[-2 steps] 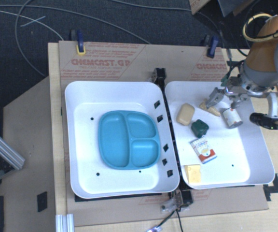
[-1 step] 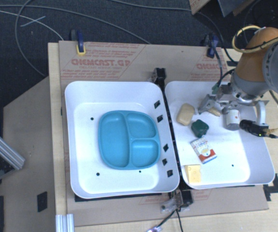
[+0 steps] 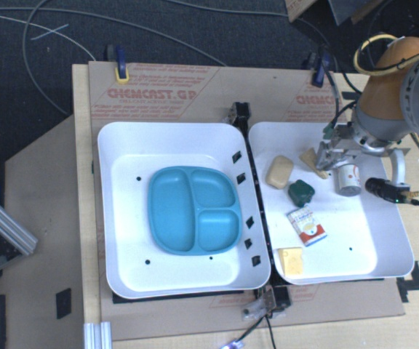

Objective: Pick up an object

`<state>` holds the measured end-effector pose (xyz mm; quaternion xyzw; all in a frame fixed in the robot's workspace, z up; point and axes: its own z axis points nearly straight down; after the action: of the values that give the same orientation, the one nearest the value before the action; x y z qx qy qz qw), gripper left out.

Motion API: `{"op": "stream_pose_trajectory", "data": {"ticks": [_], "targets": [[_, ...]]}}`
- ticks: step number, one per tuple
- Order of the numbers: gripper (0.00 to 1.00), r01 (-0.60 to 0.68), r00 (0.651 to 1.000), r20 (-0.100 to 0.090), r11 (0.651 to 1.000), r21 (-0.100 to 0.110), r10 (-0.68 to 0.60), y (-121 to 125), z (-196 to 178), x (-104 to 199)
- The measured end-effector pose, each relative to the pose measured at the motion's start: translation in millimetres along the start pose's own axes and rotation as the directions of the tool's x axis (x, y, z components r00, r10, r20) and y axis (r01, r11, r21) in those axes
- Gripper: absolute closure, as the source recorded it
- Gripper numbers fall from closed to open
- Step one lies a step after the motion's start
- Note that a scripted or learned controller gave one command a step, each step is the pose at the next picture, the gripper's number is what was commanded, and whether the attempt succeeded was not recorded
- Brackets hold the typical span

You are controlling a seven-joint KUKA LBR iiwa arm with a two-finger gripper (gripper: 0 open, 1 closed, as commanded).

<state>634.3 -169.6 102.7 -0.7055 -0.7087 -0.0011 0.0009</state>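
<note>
My gripper (image 3: 326, 157) reaches into the right bin (image 3: 384, 246) from the right and sits low at its far side. It is right beside a small tan piece (image 3: 310, 158), whose right end it partly hides. A tan rounded block (image 3: 279, 171) lies just left of that. A dark green lump (image 3: 301, 191) rests in front of the block. Nearer the front lie a red and white packet (image 3: 307, 226) and a yellow square (image 3: 291, 260). I see nothing held.
The left bin (image 3: 122, 195) holds a blue divided plate (image 3: 193, 209). A black divider with clips (image 3: 247, 195) runs between the bins. A silver cylinder (image 3: 347, 180) hangs at the wrist, with a black cable (image 3: 388, 189) over the right bin.
</note>
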Motion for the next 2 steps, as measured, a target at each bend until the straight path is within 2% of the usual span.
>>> {"op": "stream_pose_trajectory", "data": {"ticks": [2], "targets": [[1.0, -0.003, 1.0, 0.005, 1.0, -0.007, 0.003, 1, -100, 1]]}}
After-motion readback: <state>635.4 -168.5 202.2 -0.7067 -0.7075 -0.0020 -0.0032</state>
